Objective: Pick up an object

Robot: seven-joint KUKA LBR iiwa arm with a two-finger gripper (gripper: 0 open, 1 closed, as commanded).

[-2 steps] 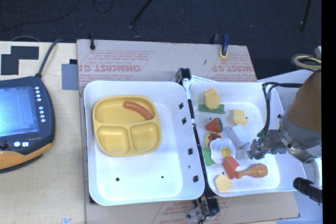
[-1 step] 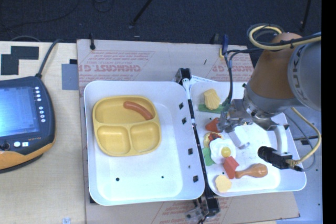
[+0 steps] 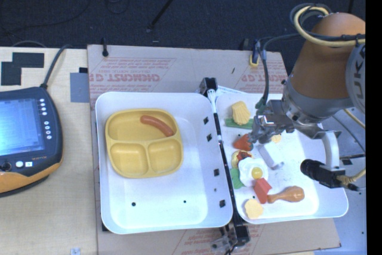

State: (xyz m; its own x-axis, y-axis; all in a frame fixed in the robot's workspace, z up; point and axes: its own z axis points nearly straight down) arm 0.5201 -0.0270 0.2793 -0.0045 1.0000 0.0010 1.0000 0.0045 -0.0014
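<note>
Gripper sits low over the right bin, just above the toy food pile at that bin's left side. Can't tell finger state from this angle. Nearest items: red piece touching or just left of the gripper, fried egg just below it. Also in the right bin: one corn piece, one drumstick, one red block, one cheese wedge. Left bin: one yellow divided plate, one sausage in its top compartment.
</note>
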